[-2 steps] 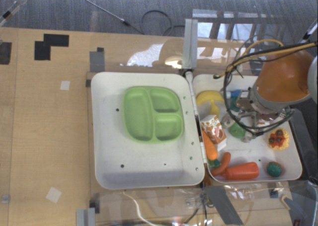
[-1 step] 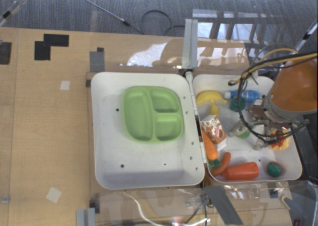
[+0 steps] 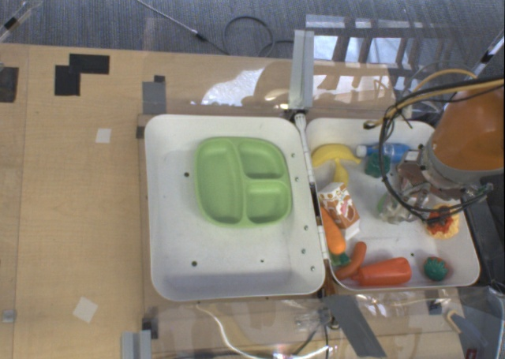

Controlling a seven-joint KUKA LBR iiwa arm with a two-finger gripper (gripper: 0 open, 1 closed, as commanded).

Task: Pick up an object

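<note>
One fixed cam above the tabletop, looking down at a slant, prob. fairly high; both bins in frame.

Robotics lab. Wooden bench with black markers, two white bins. Loose cables on grey carpet far side.

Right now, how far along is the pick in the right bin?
Done: the arm has reached over the right bin, at its far right side. In hand: nothing visibly lifted; whether anything is grasped cannot be told. Left: the banana, carrot, red pepper and green ball all lie in the bin, and the green plate sits in the left bin.
</note>
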